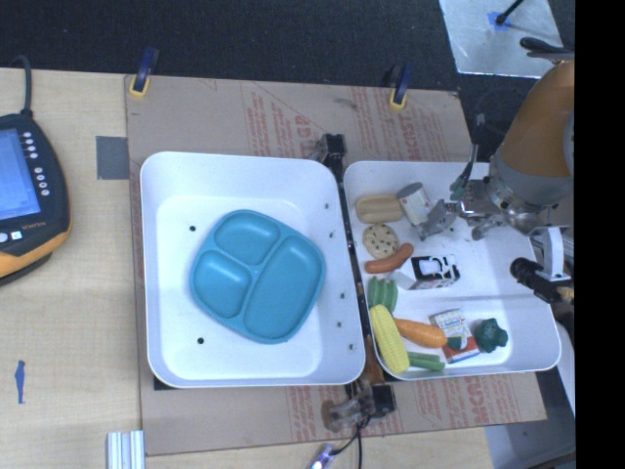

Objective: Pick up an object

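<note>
Where 2 bins adjoin, blue plate [258,276] left, toy food [408,332] right.

- Dark carpeted floor [254,18] along the top of the frame.
- Pale wooden bench [68,340] at left.
- Brown cardboard sheet [254,115] clamped on it, centre.

Scene evenly and brightly lit from above. White bins [156,262] nearly washed out; a soft sheen is seen on the blue plate [258,276]. Shadows faint and short. Far floor left dark. Slight overall softness; small items [430,335] in the right bin poorly resolved.
</note>
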Robot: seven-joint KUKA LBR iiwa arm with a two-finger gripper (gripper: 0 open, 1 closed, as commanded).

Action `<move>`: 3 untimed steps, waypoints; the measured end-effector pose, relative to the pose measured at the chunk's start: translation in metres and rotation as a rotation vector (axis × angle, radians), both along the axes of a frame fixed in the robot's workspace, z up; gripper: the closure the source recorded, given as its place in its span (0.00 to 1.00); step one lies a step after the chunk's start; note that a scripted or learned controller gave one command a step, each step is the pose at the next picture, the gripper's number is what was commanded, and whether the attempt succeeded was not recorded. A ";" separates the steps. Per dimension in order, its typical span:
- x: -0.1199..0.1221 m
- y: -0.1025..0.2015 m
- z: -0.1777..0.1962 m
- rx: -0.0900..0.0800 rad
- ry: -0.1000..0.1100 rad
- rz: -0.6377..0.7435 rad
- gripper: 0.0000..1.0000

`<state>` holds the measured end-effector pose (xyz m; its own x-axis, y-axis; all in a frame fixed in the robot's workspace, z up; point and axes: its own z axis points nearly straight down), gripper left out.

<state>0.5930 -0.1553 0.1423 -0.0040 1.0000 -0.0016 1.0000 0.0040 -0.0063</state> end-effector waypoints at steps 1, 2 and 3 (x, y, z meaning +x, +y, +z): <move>0.009 0.045 -0.048 0.000 -0.005 0.002 0.00; -0.033 0.009 -0.048 0.000 -0.008 0.001 0.00; 0.042 0.033 -0.049 0.001 -0.004 0.001 0.00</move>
